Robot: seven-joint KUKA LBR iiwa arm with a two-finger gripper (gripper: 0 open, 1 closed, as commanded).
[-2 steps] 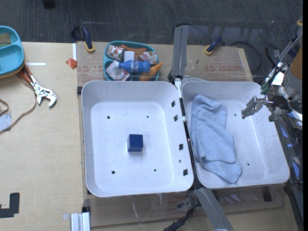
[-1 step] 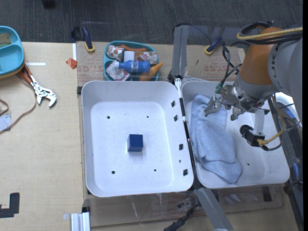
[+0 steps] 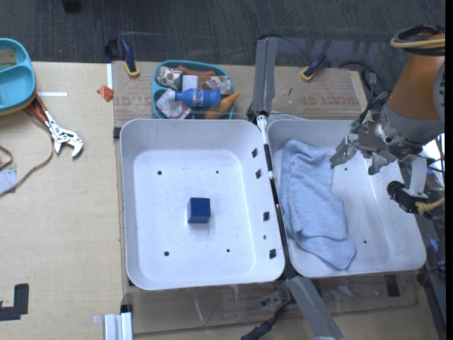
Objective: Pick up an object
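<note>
A small blue cube (image 3: 199,210) lies near the middle of the left bin (image 3: 141,154). A crumpled light blue towel (image 3: 315,204) covers the left half of the right bin (image 3: 382,253). My gripper (image 3: 358,156) hangs over the upper middle of the right bin, just right of the towel's top edge. Its two fingers (image 3: 341,154) are spread apart with nothing between them, so it is open. The grey arm with its orange band (image 3: 419,41) rises behind it at the right edge.
A teal bowl (image 3: 192,91) full of small items stands behind the left bin. A wrench (image 3: 64,139) and a cord lie on the wooden bench at the left, beside a teal tray (image 3: 14,76). Clamps hold the bins' back edge.
</note>
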